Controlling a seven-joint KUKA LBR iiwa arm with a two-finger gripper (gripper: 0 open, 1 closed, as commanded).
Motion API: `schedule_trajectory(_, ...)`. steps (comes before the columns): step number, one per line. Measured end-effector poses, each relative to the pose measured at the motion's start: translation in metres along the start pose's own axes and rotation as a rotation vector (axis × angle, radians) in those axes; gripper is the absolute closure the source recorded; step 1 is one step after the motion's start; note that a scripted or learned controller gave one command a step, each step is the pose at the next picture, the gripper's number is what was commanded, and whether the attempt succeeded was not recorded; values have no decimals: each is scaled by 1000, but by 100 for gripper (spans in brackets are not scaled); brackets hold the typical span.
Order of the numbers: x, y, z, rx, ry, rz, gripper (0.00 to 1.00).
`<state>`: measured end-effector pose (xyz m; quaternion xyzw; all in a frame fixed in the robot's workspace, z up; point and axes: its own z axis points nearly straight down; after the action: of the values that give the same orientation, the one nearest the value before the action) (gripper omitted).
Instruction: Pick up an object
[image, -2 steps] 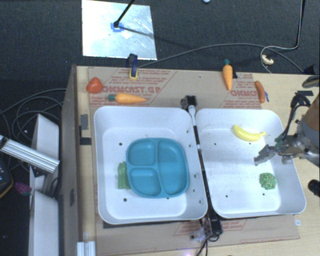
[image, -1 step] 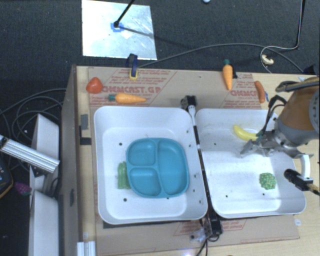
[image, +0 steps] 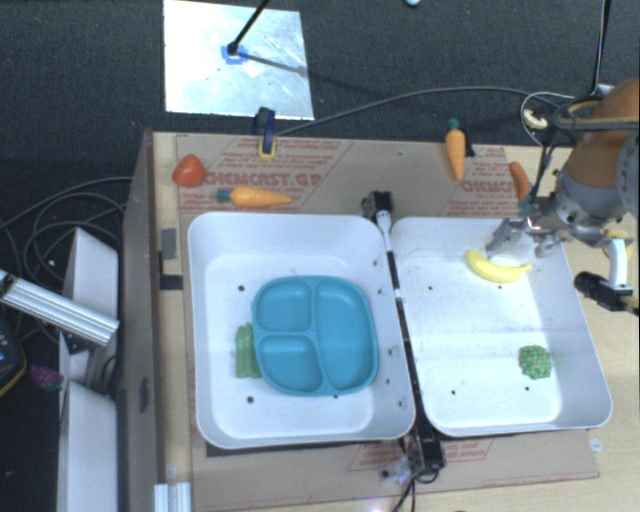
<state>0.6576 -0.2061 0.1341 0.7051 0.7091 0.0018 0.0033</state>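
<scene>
Green broccoli piece (image: 535, 361) lies low in the right bin (image: 570, 400), untouched; nothing is lifted yet.
At upper right of the frame the gripper (image: 522, 238) hangs with fingers spread just above the smooth, curved yellow banana (image: 497, 267), gripping nothing, so the grasp and lift remain. A glossy blue divided plate (image: 315, 333) and a ridged green piece (image: 244, 351) sit in the left bin (image: 215, 300).

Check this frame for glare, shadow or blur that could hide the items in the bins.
Camera view: even, soft light and faint shadows; the banana, the green broccoli and the blue plate read clearly. Glare sits on the shiny sheet above the bench, away from the bins. The tool is slightly soft, its fingers hard to make out.
</scene>
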Motion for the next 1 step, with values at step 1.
schedule_trajectory(1,26,11,50,6,2,0,0)
